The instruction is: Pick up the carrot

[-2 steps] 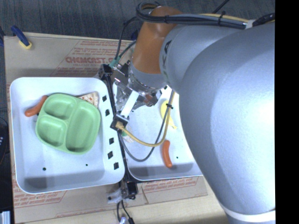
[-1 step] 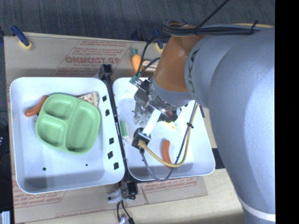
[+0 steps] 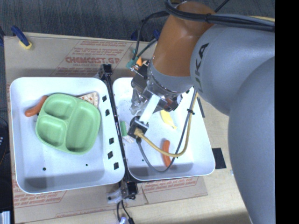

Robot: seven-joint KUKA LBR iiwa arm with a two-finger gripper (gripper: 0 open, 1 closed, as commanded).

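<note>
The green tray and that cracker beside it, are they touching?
Touching: in the camera view the green tray overlaps the cracker, hiding its lower part.

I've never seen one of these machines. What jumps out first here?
The huge grey arm with its orange band reaches in from the right and looms over the right white bin. In the left white bin lies a green divided plastic tray. A small orange carrot lies in the right bin.

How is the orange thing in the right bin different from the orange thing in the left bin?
The carrot lies in the right bin; the orange sausage-like piece lies in the left bin. The carrot lies fully in the open, while the other is tucked partly under the green divided plate. The carrot points nearly up-down in the view; the other slants. Both are orange and long.
</note>
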